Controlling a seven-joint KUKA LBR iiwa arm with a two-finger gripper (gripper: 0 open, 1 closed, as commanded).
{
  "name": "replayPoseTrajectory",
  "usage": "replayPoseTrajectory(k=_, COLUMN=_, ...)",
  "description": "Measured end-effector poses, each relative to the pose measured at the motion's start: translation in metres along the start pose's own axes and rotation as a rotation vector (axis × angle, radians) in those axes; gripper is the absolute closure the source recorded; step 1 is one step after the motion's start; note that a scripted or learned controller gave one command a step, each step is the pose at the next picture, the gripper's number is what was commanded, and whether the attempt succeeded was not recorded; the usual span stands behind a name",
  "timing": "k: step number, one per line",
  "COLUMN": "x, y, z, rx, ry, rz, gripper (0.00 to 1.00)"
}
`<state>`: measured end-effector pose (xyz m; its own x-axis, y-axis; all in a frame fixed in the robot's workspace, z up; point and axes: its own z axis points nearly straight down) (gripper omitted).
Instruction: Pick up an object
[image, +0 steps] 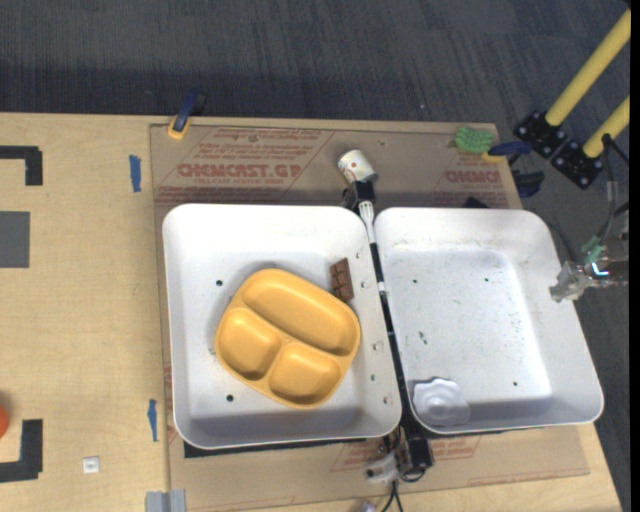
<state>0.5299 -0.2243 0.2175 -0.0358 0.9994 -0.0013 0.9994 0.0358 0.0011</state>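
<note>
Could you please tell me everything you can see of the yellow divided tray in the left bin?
The yellow divided tray is a rounded, glossy, plastic-looking dish with three raised lobes split by shallow grooves: one large lobe along the upper side and two smaller ones below. It seems to lie upside down, turned at a slant, on the floor of the left bin, roughly in the middle. A small brown block sits at its upper right edge, apparently touching it.
</note>
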Motion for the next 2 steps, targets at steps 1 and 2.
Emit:
replayPoseTrajectory(k=1, x=0.001, y=-0.004, z=0.022, rx=0.003, ry=0.002, rz=0.421, gripper=1.0)
replayPoseTrajectory(k=2, x=0.012, y=0.041, z=0.046, rx=0.001, ry=0.0, rz=0.616, gripper=1.0)
